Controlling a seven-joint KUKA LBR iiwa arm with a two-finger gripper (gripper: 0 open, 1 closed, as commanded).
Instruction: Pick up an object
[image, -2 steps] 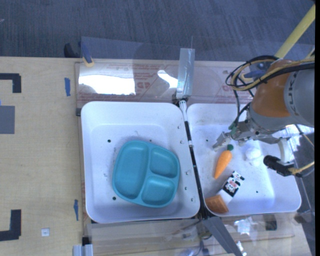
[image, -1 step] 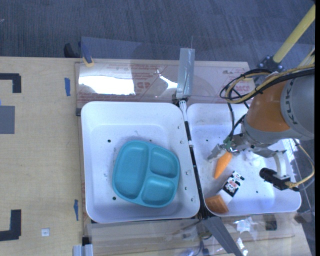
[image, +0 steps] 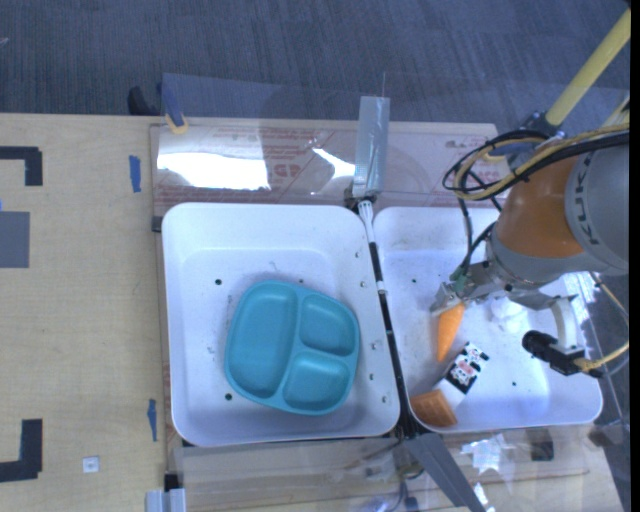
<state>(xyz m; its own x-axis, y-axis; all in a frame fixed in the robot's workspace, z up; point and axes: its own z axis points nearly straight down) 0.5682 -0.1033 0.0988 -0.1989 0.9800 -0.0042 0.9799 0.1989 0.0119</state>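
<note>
Carrot (image: 449, 331) is seen in the right bin (image: 575, 395), touching the gripper (image: 458, 291) at its upper end. Whether it is gripped cannot be told. A teal plate (image: 290, 345) is noted in the left bin (image: 190, 300).

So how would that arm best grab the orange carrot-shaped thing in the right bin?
Probably across the middle of the carrot, coming straight down from above. It lies flat on the floor of the right bin, long and narrow, so two fingers could close across its width. The black-and-white object sits close by its lower end, so the upper half looks safer.
</note>
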